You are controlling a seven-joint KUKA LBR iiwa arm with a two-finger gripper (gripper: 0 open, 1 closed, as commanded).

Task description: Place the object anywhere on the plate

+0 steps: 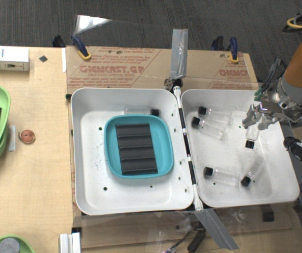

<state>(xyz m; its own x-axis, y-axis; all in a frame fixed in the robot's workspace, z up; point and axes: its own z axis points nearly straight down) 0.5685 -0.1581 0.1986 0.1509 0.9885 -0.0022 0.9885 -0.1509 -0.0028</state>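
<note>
Two bins [82, 157]; five vials [222, 176]

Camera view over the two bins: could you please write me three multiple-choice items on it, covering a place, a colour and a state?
1. Where is the tool?
A. Over the left bin
B. Over the right bin
C. Over the cardboard

2. What colour is the plate?
A. Teal
B. Red
C. Yellow

3. What lies on the plate?
A. A vial
B. A clamp
C. A dark ridged insert

Answers: 1 B, the tool hangs above the right bin's far right side. 2 A, its rim is teal against the white bin. 3 C, the insert is the one thing on it; the vials lie in the right bin.
</note>
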